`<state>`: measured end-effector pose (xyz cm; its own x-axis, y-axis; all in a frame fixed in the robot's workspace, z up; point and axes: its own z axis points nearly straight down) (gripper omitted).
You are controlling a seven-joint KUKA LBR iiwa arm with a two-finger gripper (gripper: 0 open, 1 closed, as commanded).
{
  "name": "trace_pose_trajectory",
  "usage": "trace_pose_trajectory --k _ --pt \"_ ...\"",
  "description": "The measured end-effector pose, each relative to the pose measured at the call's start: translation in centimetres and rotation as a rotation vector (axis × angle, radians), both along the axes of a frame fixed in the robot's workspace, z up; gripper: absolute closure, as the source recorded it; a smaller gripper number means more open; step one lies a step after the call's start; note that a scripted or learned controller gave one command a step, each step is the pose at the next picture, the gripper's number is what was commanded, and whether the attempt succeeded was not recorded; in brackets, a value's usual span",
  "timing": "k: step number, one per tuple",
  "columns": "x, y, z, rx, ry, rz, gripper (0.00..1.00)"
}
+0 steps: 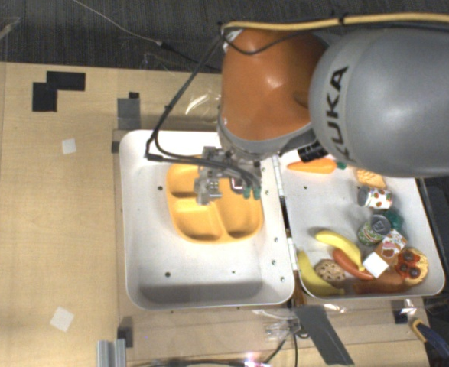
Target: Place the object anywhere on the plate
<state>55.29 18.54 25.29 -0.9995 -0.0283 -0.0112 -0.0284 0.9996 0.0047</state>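
The plate [209, 219] is yellow-orange, with rounded corners and raised ridges dividing it into compartments. It lies flat on the floor of the left bin [144, 228], in the bin's upper middle area, closer to the bin's right wall than to its left wall. My wrist covers the plate's upper right part, so the full outline cannot be read. The near compartments of the plate are visible and bare. Which object is to be placed cannot be told; none is seen on the plate.
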Motion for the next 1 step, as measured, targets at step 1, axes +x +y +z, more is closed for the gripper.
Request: trace_pose_trajectory --k 1 --pt "-0.01 -0.03 -0.02 0.0 0.001 -0.001 0.0"
